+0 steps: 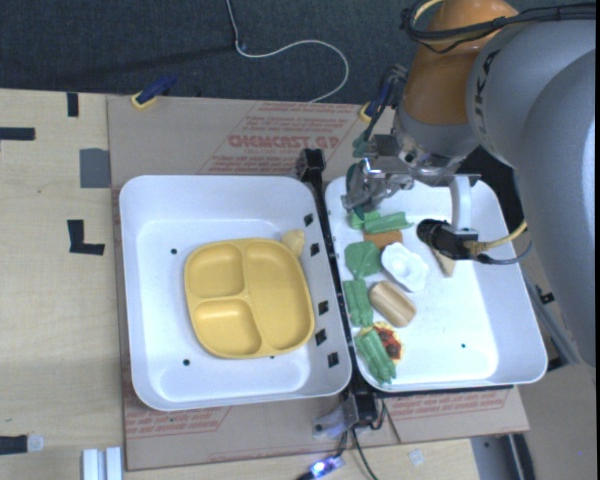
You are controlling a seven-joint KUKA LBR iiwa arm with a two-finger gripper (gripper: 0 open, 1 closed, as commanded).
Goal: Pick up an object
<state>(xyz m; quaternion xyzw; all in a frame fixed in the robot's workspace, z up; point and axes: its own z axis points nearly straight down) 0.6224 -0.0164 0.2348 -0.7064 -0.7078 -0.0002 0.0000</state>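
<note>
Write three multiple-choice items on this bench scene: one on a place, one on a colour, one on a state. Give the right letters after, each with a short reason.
1. Where does the yellow plastic divided plate lie?
A. In the left white bin
B. In the right white bin
C. On the cardboard outside the bins

2. What colour is the band above the arm's wrist?
A. Blue
B. Orange
C. Red

3. How does the divided plate sit?
A. Upside down
B. Standing on its edge
C. Flat, its compartments facing up

Answers:
1. A: the plate rests on the floor of the left white bin, while the small toy foods are clustered in the right white bin.
2. B: the rounded band above the grey wrist is orange.
3. C: its three hollow compartments show open toward the camera.

The gripper hangs over the right bin's upper left corner.
</note>
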